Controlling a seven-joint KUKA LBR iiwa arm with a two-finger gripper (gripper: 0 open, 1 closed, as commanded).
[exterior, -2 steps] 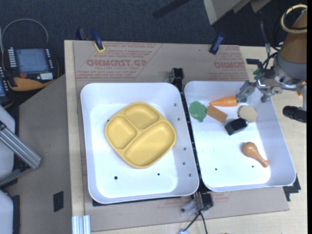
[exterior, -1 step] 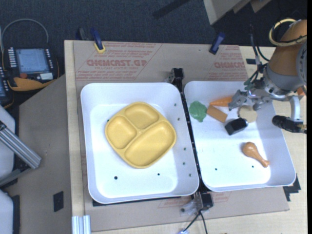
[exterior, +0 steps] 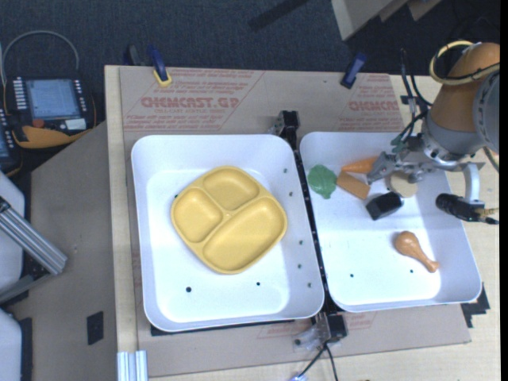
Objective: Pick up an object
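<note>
2 white bins sit side by side on the bench, and nothing has been lifted yet, so the pick is judged barely begun. Nearest the camera in the right bin (exterior: 452, 284), at about 5 o'clock from its centre, lies a tan drumstick-shaped toy (exterior: 416, 249), flat on the floor and well apart from the rest. Further back, near the bin's centre, is a small black block (exterior: 384, 205), and just behind it at 12 o'clock an orange wedge (exterior: 353, 186), with a carrot-like orange piece (exterior: 359, 166) beyond and a green leafy toy (exterior: 322, 180) at 9 o'clock by the left wall. The gripper (exterior: 399, 167) hangs low over the far half of this bin, just at 1 o'clock from the black block and close to a pale object (exterior: 406, 186) beneath it; how wide it stands, and whether it has anything, cannot be told. The left bin (exterior: 159, 236) holds a yellow divided plate (exterior: 229, 218), untouched. Closing on an object and raising it remain.
</note>
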